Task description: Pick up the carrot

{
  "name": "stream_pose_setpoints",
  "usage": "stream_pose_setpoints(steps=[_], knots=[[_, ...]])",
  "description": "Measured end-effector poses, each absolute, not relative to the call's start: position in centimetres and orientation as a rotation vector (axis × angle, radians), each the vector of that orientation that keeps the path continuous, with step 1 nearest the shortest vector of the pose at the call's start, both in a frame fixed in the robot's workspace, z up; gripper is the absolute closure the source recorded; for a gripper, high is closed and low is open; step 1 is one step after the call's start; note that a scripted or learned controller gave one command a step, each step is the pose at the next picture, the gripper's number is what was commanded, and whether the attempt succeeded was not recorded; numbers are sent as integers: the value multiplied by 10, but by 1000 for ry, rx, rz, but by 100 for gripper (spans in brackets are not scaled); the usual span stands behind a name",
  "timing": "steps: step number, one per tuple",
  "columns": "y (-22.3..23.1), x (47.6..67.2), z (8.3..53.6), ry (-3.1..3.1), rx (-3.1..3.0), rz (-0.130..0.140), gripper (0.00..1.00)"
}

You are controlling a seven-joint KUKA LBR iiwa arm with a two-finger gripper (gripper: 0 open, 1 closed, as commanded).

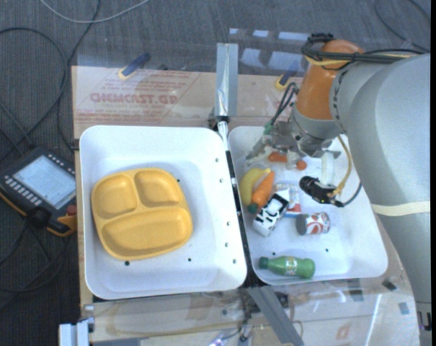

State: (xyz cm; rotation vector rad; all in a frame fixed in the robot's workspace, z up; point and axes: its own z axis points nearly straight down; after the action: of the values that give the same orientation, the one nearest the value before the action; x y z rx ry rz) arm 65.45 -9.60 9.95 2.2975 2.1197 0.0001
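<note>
Orange carrot (262, 189) lies ungrasped beside the banana (251, 182); the end effector (279, 148) hovers above, grip unreadable, and must descend.

1. The two white bins (203, 265) look like smooth plastic with a soft sheen.
2. The yellow tray (142, 211) you see in the left bin seems to be glossy moulded plastic.
3. The carrot (262, 188) and the banana (251, 181) have a smooth, toy-like plastic look.
4. The green bottle (288, 266) is shiny plastic, and the small can (313, 223) appears metallic.
5. The arm (390, 128) has a matt grey shell and a glossy orange band.
6. The floor (95, 42) looks like rough dark carpet.
</note>
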Motion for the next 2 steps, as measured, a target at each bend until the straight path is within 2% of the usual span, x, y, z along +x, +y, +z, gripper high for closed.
stream_pose_setpoints(steps=[1, 2], knots=[[-113, 597, 90, 2171, 2256, 10, 0], [-95, 559, 91, 2024, 2385, 20, 0]])
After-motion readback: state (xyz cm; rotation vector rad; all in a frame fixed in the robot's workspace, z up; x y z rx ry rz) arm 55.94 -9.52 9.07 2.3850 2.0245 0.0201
